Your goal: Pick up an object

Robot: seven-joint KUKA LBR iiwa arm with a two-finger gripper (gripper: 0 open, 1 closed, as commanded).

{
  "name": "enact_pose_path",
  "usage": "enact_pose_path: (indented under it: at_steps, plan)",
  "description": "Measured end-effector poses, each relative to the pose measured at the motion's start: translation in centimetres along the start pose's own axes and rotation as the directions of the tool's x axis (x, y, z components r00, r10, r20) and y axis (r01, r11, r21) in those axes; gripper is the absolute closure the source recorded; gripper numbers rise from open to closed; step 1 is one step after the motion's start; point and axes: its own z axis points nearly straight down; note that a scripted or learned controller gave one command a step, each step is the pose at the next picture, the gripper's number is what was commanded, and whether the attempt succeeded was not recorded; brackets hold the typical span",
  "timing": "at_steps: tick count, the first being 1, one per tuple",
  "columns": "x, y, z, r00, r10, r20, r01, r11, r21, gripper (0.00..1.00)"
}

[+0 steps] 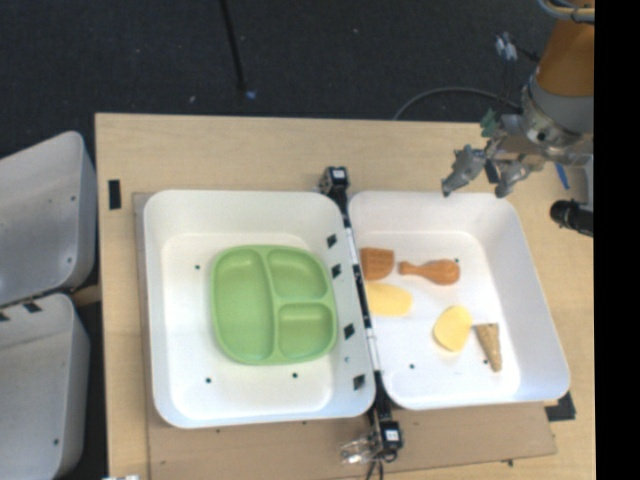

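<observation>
Overhead, gripper (484,178): seen spread open, nothing held, above the right bin (520,238) far rim.
Right bin: wooden spatula (432,270), yellow pieces, cone.
Left of it: green tray (272,303).

From my remote station, the place read as a robotics lab rather than any home or kitchen. A plain plywood surface (250,133) stood on dark carpet (300,28), with a black cable (228,28) trailing across the floor. Two shallow white bins (160,268) sat clamped side by side by black clips (334,179), holding a green divided tray (272,303) and toy food pieces (430,270). The grey arm with its orange band (565,53) reached in from the right.
</observation>
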Motion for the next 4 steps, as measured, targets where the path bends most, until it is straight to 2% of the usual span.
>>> enact_pose_path:
  at_steps: [1, 2, 4]
  plan:
    - [0.0, 0.2, -0.8, 1.0, -0.001, 0.001, 0.001, 1.0, -0.012, 0.0]
    - [-0.9, -0.5, 4.3, 1.0, -0.002, 0.003, 0.002, 1.0, -0.007, 0.0]
    - [0.4, -0.9, 14.7, 1.0, -0.005, 0.002, 0.005, 1.0, -0.009, 0.0]
